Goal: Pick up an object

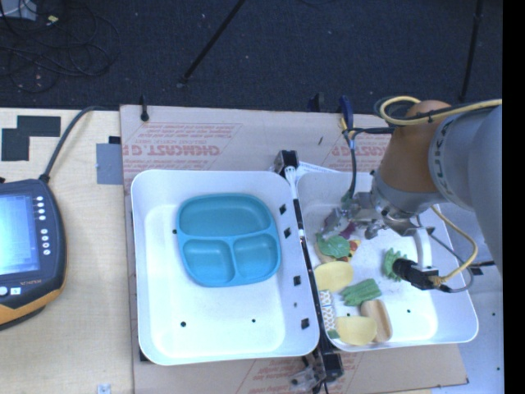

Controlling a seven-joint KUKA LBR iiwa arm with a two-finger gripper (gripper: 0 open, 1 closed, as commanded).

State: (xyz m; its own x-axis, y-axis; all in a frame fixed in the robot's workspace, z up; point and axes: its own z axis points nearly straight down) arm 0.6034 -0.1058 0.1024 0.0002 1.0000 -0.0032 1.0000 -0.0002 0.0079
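you've got the arm reaching in from the right, with its gripper low over the far left part of the right bin. i can't tell its state, and nothing can be seen held in it

the pickable things are all in that right bin, bunched along its left side: a green leafy piece just beside the gripper, a yellow piece in front of that, a green pod, a hot dog touching a second yellow piece near the front rim, and a dark green piece a little apart to the right

they look like small plastic play food, so expect them to be light, stiff and somewhat slick, and not fragile. the leafy piece is nearest but flat and ragged, so take it across its narrow width. the hot dog looks the easier grab, pinched across its short axis at the middle

the bin floor is smooth white plastic, so things may skid when nudged. room is tight by the divider between the bins and among the crowded pieces; the right half of the bin floor is open

the left bin holds a blue tray, which isn't in your way
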